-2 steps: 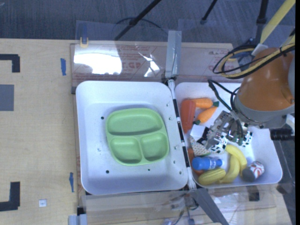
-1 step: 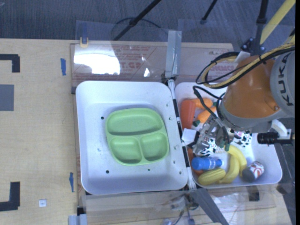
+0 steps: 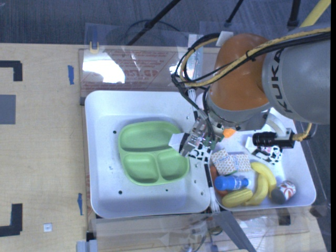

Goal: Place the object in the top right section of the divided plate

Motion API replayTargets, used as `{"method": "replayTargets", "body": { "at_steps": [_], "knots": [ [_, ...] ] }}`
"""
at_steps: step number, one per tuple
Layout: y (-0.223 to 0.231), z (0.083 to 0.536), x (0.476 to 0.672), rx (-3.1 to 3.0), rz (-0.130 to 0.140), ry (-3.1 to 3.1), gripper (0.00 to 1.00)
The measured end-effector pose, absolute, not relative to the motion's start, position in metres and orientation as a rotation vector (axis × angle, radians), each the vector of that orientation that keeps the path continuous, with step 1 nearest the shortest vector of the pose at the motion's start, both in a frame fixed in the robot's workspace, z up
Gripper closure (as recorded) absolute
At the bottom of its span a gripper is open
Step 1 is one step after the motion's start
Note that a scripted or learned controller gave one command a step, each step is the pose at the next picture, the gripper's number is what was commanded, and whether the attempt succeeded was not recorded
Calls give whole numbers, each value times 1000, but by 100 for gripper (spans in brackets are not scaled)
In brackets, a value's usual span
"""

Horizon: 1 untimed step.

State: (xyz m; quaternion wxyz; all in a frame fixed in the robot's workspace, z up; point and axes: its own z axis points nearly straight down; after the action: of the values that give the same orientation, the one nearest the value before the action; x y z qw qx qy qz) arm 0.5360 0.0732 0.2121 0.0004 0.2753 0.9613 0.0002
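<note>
Grey KUKA arm with orange band (image 3: pixel 239 80) occupies upper right of frame, wrist angled down toward centre. Gripper (image 3: pixel 195 143) sits at right rim of green divided plastic plate (image 3: pixel 152 152), just above divider between shallow white left bin (image 3: pixel 100 140) and right bin (image 3: pixel 302 167). Black-and-white patterned item (image 3: pixel 198 152) lies just beneath fingertips; grasp unconfirmed, claw state cannot tell. Judgement: position suits delivery to plate's top right section. Yellow bananas (image 3: pixel 257 185), blue bottle (image 3: pixel 230 183) remain in right bin, lower right.

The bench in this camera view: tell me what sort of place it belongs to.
Likely a robotics lab test bench: a KUKA arm reaches over white bins, blue tape marks dot the wooden bench, and cables run overhead.
</note>
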Motion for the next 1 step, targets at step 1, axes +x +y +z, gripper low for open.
{"method": "replayTargets", "body": {
  "at_steps": [1],
  "knots": [
    [21, 187, 632, 1243, 0, 2882, 100]
  ]
}}
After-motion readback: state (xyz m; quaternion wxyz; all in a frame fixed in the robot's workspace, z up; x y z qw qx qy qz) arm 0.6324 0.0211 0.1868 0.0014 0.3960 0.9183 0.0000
